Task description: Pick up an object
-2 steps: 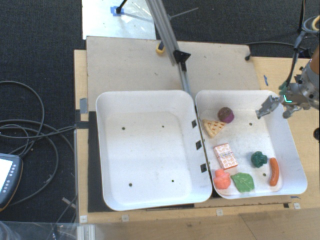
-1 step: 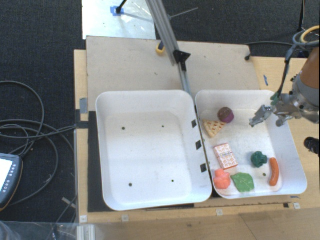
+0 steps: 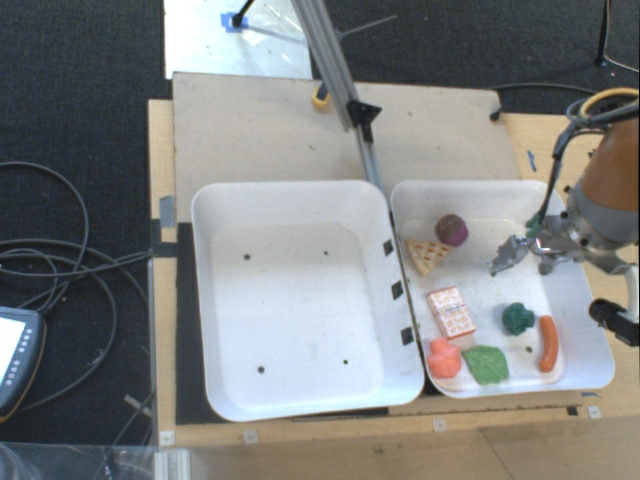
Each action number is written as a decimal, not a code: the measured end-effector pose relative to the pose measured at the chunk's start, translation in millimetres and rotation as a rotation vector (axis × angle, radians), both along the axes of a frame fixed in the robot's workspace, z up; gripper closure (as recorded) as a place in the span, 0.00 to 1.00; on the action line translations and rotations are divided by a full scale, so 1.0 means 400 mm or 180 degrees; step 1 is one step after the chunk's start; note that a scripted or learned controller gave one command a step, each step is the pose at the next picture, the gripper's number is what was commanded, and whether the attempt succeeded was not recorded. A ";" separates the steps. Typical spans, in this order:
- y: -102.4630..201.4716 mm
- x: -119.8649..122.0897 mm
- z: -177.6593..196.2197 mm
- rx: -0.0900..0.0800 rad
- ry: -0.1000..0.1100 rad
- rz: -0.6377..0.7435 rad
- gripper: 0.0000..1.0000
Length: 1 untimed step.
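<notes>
Right-hand white bin [image 3: 590,363] on the tabletop holds all the items; claw [image 3: 507,258], fingers slightly parted and gripping nothing, hangs over bare floor mid-bin, purple ball [image 3: 452,230] nearest, up-left of it; dark green piece [image 3: 517,318] lies just below.

A pale wooden table [image 3: 260,128] carries two shallow white bins side by side, the left bin [image 3: 215,218] and the right bin [image 3: 590,363], their rims touching at the middle.
</notes>
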<state>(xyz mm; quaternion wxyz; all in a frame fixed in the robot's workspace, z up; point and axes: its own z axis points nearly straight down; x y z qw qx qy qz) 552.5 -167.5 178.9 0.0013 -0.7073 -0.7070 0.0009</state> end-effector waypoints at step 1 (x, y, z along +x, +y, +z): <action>-0.005 0.005 -0.105 0.0000 -0.0003 0.0002 0.00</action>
